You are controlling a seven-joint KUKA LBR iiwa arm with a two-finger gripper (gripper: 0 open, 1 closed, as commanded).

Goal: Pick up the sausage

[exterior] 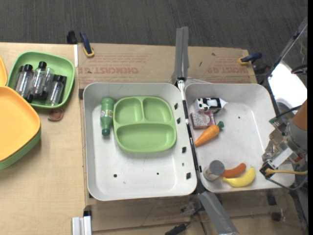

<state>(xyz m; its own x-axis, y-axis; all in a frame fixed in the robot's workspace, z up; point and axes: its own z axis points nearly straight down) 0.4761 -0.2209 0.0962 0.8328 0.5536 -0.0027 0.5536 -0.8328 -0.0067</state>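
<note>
The left bin holds a green divided plate. At the right bin's right wall hangs the gripper; whether it is spread or closed cannot be told. The red sausage lies near the front wall, against a banana.

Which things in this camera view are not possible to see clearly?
- Camera view: the lower edge of the red-orange toy sausage is hidden by the yellow toy banana. Whether it touches the grey round can is unclear.
- Camera view: the print on the pink flat packet is too small to read, and the black-and-white cow toy covers its top.
- Camera view: the grey end effector is blurred.
- Camera view: the stack of orange plates is cut off by the left edge.
</note>
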